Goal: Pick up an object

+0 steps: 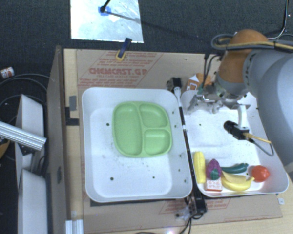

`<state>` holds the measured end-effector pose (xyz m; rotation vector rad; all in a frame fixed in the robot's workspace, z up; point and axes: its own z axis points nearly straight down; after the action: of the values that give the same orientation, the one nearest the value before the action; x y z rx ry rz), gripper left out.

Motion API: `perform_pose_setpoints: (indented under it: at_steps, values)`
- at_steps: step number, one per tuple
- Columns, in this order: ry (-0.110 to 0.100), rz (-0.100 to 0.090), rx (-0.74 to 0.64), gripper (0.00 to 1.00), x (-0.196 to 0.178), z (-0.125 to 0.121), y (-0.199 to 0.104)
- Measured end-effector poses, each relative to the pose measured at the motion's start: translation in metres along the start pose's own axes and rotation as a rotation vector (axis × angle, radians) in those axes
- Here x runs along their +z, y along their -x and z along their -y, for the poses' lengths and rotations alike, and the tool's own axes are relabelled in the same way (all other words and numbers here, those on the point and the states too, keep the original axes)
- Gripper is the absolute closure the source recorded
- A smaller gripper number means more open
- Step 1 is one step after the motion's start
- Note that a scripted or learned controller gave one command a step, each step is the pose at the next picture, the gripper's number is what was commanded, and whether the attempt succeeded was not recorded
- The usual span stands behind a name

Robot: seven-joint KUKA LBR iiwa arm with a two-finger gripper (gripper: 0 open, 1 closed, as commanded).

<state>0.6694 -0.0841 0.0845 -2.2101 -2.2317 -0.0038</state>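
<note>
- Camera view, surface point(122, 68): covered by a brown printed cardboard sheet, carrying two bins side by side.
- Left bin point(95, 145): shallow and white. A green divided plate point(141, 129) lies flat in it, a little toward 12 o'clock of its middle.
- Right bin point(210, 140): shallow and white, its 9 o'clock rim just beside the left bin's 3 o'clock rim.
- Jaws: low in the right bin's 11 o'clock corner; whether they are open or closed cannot be told, and nothing is seen held in them.
- Orange-and-white thing point(193, 84): small and blurred, at 11 o'clock of the jaws, by the bin's rim.
- Pickable things, clustered along the right bin's 6 o'clock edge and well apart from the jaws:
  - yellow corn cob point(199, 165)
  - purple piece point(213, 168)
  - small red-and-white box point(213, 185)
  - banana point(237, 182)
  - green pod point(236, 168)
  - red tomato point(260, 173)
- Arm point(271, 82): grey with an orange band, reaching in from 3 o'clock.
</note>
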Motion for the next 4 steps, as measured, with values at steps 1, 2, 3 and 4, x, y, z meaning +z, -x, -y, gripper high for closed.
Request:
perform_pose_setpoints:
  at_steps: [1, 2, 3, 4]
  values:
    - [0.005, 0.002, 0.003, 1.00, -0.012, -0.001, 0.004]
    - [0.007, 0.002, 0.007, 1.00, -0.106, 0.031, -0.008]
    - [-0.002, 0.000, 0.000, 1.00, -0.099, 0.048, -0.068]
    - [0.002, 0.002, 0.009, 1.00, -0.101, 0.040, -0.054]
